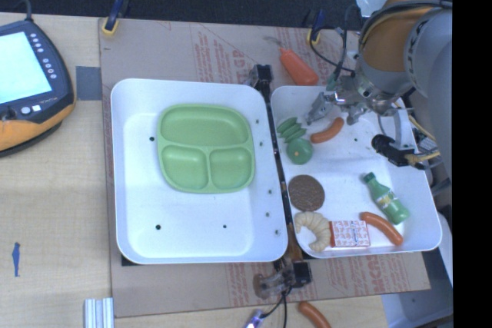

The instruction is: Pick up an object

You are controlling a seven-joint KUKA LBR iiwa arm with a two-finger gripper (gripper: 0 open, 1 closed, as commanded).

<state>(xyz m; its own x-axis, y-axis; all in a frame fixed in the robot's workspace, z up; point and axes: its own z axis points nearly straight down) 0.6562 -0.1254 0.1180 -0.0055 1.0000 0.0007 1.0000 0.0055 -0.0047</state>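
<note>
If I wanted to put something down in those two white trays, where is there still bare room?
Left bin: bare floor around the green plate, widest in front and to its left. Right bin: a bare strip between cookie and bottle; crowded at the gripper and front edge.

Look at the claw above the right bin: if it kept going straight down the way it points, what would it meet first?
Probably the small sausage lying just under the claw, near the back of the right bin. Depth is hard to judge, so it might miss and touch the bin floor beside it.
</note>
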